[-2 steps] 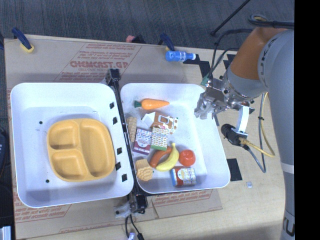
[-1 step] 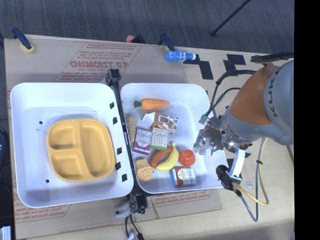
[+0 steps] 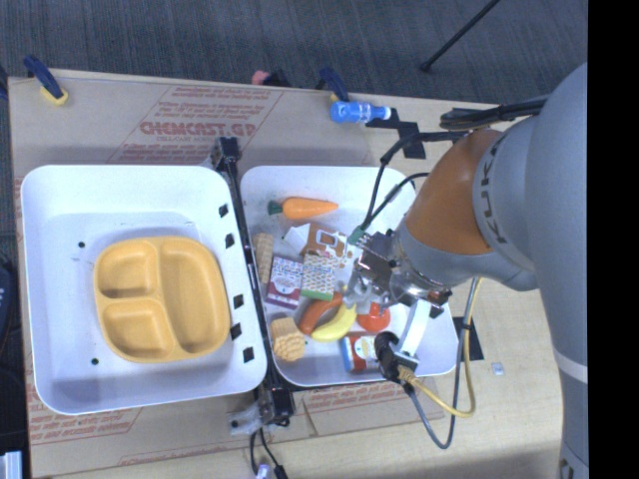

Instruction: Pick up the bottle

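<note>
Reaching in from the right, holding the gripper [image 3: 373, 289] low over the right bin [image 3: 439, 190], just above the banana [image 3: 334, 325] and tomato [image 3: 373, 318]. Spotting the bottle [image 3: 358, 352] just beyond, toward the near wall, seemingly lying flat with its long axis running roughly left to right. Not managing to tell whether the grip is open or closed.
</note>
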Robot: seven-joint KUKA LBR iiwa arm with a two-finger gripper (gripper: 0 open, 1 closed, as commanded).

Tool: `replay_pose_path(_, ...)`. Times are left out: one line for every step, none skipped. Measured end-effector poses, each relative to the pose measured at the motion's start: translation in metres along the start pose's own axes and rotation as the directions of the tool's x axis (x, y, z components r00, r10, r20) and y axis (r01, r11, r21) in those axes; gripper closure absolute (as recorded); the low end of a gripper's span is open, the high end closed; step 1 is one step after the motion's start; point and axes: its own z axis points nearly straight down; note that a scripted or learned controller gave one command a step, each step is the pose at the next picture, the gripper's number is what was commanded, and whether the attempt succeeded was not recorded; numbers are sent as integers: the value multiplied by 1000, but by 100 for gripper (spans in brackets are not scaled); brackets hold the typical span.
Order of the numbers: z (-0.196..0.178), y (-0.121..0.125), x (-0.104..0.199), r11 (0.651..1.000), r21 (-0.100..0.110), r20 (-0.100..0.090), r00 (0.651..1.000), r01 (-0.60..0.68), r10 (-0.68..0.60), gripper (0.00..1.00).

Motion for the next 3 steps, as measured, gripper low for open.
replay_pose_path(-90, 20, -33, 916, -6, 3, 916, 401, -401, 100)
replay_pose_path(-33, 14, -24, 908, -2, 2, 908, 420, -420, 100)
replay_pose_path(-1, 44, -72, 638, -2, 3, 638, 770, -770, 100)
